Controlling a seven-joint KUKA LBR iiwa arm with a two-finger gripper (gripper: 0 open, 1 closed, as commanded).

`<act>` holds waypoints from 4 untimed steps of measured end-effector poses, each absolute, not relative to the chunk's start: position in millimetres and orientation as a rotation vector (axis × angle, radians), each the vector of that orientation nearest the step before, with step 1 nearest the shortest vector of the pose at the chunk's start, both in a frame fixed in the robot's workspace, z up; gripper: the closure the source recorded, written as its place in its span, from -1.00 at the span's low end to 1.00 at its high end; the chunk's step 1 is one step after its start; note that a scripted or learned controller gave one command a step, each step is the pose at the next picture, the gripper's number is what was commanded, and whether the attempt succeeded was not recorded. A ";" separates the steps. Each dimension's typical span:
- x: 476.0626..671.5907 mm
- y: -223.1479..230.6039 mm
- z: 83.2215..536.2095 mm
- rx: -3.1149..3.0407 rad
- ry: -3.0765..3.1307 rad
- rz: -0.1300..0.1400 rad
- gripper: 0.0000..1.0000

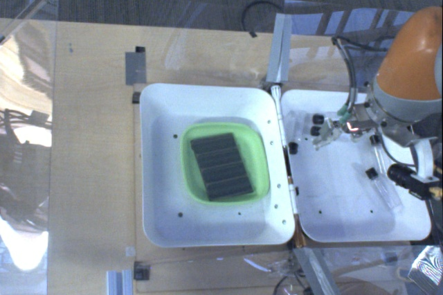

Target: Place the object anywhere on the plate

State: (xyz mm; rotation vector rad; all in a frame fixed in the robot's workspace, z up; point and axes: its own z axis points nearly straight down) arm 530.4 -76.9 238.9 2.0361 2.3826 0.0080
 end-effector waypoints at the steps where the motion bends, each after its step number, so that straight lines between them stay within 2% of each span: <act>1: 490.9 -183.1 263.8 1.940 2.458 0.005 -1.00; 2: 489.2 -206.1 264.6 1.946 2.453 0.005 -1.00; 4: 488.9 -205.4 241.9 2.022 2.395 0.005 -1.00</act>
